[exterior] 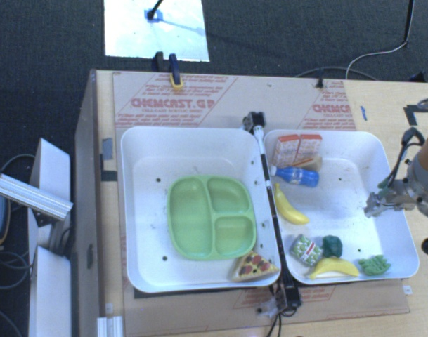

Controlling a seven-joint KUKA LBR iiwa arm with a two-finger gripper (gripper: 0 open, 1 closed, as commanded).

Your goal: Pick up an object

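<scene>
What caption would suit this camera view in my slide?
Gripper over right bin of toy food; green plate in left bin.

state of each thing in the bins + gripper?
Gripper: over right bin's right side, nothing seen in it.
Plate: flat, left bin.
Pizza slice: flat, by plate.
Carton: lying down.
Blue bottle: on its side.
Two bananas: lying loose, right bin.

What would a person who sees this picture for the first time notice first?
The eye goes first to the green divided plate in the middle of the left bin, with a toy pizza slice just below it by the bin's near edge. Next come the two yellow bananas among the small toy foods in the right bin. The gripper hangs over that bin's right side.
</scene>
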